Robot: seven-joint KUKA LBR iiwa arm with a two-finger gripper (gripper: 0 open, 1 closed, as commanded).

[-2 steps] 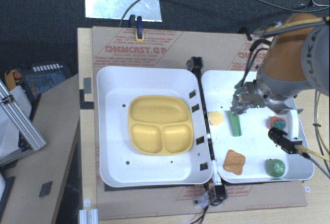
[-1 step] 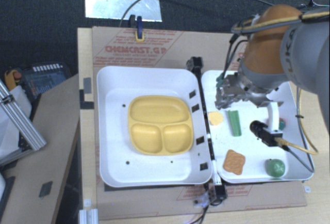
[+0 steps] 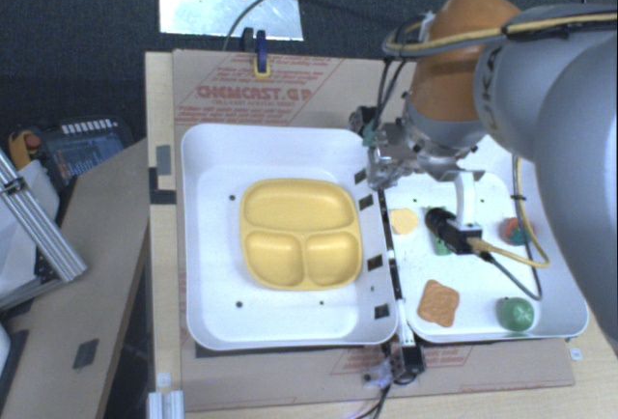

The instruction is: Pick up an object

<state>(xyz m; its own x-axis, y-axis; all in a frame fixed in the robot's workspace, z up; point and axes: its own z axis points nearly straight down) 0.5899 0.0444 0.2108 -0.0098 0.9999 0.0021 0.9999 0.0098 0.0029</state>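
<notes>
Arm (image 3: pixel 550 69) over right bin (image 3: pixel 478 296) — tray (image 3: pixel 299 234) in left bin (image 3: pixel 208 214).

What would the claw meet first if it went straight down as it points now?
Likely the left wall of the right bin, or bare floor beside it; depth is unclear. The claw hangs short of the pale yellow disc.

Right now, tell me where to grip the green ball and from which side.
Take the green ball across its widest middle, from straight above. It is round, so no side grips better, and it lies close to the bin's near wall, so probably squeeze along that wall.
</notes>
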